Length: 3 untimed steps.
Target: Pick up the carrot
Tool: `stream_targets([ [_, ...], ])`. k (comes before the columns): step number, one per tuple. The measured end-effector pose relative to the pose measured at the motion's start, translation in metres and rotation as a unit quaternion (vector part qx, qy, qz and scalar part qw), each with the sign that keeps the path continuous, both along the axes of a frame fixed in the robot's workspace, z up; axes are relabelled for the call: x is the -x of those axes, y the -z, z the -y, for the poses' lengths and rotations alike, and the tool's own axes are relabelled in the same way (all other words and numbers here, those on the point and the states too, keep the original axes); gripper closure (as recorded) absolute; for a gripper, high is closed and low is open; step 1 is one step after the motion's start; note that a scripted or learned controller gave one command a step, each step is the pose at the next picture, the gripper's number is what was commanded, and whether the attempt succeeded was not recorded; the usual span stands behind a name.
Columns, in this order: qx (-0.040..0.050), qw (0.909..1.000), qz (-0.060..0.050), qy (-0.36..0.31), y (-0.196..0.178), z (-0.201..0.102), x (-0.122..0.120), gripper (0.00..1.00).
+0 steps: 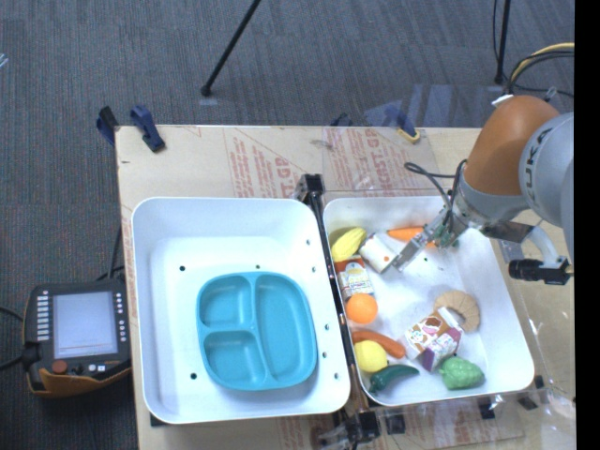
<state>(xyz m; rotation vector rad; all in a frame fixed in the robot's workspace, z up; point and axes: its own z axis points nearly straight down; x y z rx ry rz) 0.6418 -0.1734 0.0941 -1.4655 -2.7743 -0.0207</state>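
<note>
A: Where does the camera sit?
B: Fixed high above the bench, looking down at a slant on both white bins.
A: And the arm?
B: Enters from the right.

Blue divided plate in left bin, orange, lemon, teach pendant on floor

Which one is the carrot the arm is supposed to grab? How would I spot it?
Look in the right-hand bin, at its far edge. The carrot lies there, right of the yellow corn and just beyond the small white box, with the gripper at its right end. It is a short orange taper; a longer orange one lies toward the near side.
</note>
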Motion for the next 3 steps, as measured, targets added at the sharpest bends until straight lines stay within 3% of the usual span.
stream_targets([
  [1, 0.0041, 0.9911, 0.001, 0.133, 0.0, -0.018, -0.006, 0.0],
  [2, 0.0039, 0.9705, 0.001, 0.241, 0.002, 0.034, -0.007, 0.0],
  [3, 0.007, 0.9714, -0.005, 0.237, -0.004, 0.034, -0.004, 1.0],
])
